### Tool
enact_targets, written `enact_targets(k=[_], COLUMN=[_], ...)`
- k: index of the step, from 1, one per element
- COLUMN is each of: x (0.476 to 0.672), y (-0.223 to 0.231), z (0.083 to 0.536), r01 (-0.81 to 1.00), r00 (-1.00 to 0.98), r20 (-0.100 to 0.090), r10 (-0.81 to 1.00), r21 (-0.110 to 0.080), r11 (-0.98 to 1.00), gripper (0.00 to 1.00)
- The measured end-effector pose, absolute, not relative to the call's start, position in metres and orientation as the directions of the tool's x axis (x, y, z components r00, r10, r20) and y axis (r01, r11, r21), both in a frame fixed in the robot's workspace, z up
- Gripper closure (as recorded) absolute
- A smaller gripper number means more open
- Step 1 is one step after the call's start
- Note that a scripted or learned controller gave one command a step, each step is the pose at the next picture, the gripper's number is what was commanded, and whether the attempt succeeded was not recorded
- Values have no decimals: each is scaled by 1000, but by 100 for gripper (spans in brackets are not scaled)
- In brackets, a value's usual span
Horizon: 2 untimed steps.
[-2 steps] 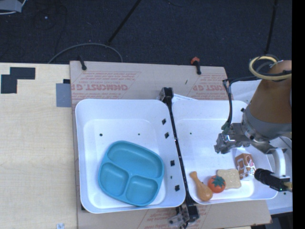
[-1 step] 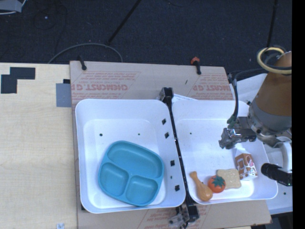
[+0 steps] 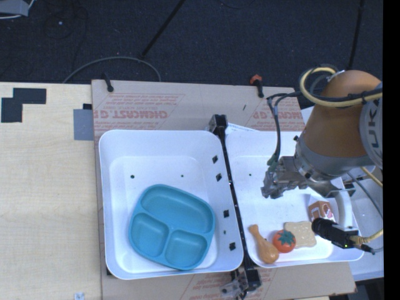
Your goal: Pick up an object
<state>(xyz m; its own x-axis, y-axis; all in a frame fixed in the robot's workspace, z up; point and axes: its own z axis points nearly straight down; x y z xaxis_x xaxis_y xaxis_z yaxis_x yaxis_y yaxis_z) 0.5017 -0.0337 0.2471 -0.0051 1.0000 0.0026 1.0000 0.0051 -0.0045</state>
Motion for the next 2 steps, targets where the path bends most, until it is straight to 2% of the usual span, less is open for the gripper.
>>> enact_targets(k=[2], x=[507], y=[68], z=[251], r01=[1000], r00=[-5], r20=[2], r10=[1000], r21=[-4], r11=[5], gripper=[100])
